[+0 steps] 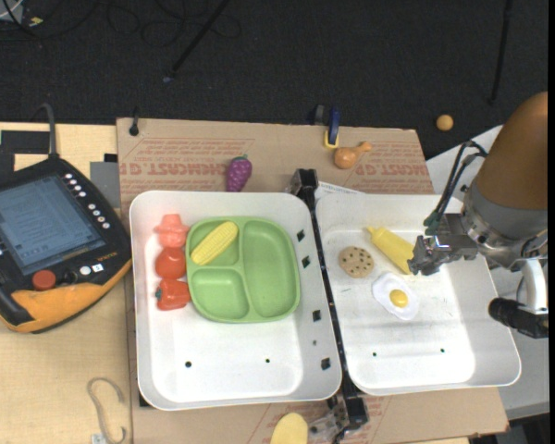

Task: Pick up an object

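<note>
Yellow plastic mustard bottle (389, 244) just left of black two-finger gripper (420, 259), long axis slanting down-right; finger state unclear.

Pale wood desk (46, 377) across the lower left. Brown cardboard sheet (277, 155) laid over the middle, printed with red lettering upside down, held at its far edge by a blue-and-yellow clamp (332, 128). Dark carpet floor (259, 44) beyond the far edge, crossed by thin black cables (203, 30). Black-and-orange control tablet (46, 239) resting on the left, screen lit pale blue. Metal hook (106, 405) lying near the front edge. Even overhead light, soft shadows.
</note>
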Motion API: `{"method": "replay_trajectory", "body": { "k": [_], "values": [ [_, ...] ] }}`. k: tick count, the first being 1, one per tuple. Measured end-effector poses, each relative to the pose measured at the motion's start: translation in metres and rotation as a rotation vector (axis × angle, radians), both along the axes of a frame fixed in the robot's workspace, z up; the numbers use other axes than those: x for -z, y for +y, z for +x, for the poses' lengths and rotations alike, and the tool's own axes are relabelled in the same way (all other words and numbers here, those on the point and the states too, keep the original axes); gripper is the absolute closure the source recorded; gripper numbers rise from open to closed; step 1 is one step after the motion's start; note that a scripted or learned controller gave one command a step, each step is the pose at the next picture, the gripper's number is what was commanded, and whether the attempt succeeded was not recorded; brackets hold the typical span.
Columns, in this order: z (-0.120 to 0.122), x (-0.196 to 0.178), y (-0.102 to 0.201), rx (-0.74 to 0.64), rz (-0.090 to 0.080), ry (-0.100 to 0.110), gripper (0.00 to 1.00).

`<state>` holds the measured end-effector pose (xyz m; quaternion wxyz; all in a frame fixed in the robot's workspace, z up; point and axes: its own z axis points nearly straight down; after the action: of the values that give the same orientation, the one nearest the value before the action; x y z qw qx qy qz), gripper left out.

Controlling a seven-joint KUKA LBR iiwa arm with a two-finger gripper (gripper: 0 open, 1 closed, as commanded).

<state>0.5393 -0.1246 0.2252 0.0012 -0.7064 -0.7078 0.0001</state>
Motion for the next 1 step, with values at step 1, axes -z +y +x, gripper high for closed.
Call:
{"method": "replay_trajectory", "body": {
  "k": [1],
  "values": [
    [0.0063, -0.0094, 0.0504, -0.002, 0.0, -0.001, 1.0]
  ]
}}
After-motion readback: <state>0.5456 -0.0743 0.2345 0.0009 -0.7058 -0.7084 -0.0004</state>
